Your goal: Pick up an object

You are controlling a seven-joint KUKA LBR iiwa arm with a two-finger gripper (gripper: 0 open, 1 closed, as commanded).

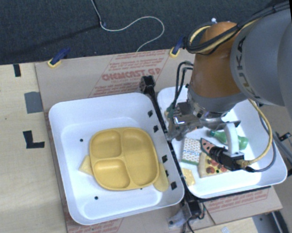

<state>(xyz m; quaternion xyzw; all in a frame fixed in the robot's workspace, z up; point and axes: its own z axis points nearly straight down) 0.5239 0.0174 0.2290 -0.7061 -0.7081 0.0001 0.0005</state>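
Overhead view. We see the gripper [205, 132] low in the right bin [268, 177], its opening unreadable. Beside it lies a pizza-slice toy [213, 164], which we judge light, stiff, flat, best pinched across its edges.

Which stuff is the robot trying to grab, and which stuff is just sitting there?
For the job:
- hand, down in the right bin
- pizza slice toy
- green toy
- patterned card

Just lying about:
- yellow divided tray in the left bin
- white cable

A robotics lab: white bins [64, 151] on a taped cardboard-covered bench [124, 73].
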